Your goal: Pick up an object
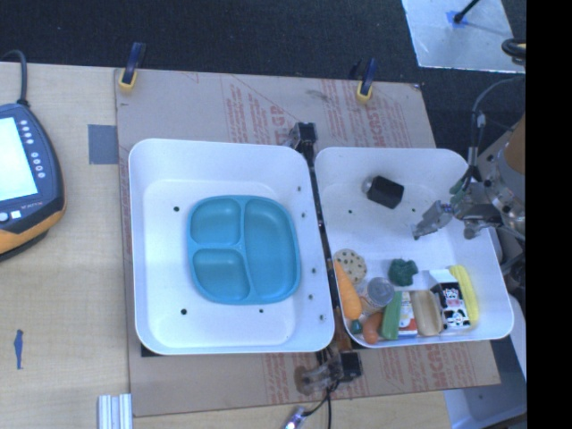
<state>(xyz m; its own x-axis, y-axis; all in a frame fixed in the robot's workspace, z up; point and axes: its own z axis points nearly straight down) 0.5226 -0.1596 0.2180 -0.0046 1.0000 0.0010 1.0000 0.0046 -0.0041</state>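
Seemingly hung over the bare floor of the right bin point(357, 161), jaws near its right wall on the end of the arm point(500, 186); could not tell whether spread or closed, and saw nothing gripped between them. Probably stood there as a pause between candidates, with no object directly beneath. Nearest up and to the left, lay a black block point(384, 190), alone and well apart from everything, so likely the easiest pick. Below, crowded along the near wall: a green lump point(403, 271), a grey round tin point(380, 290), a dotted biscuit disc point(349, 263), a carrot point(348, 295) against the left wall, a black-and-white carton point(450, 300) and a yellow banana-like piece point(465, 293) just beside it. Packed touching or nearly so, hence awkward to enter without nudging neighbours. Farther out, held a blue divided plate point(243, 248) in the left bin point(152, 177). Beyond, rested a control pendant point(22, 172) on the worktop point(63, 329).
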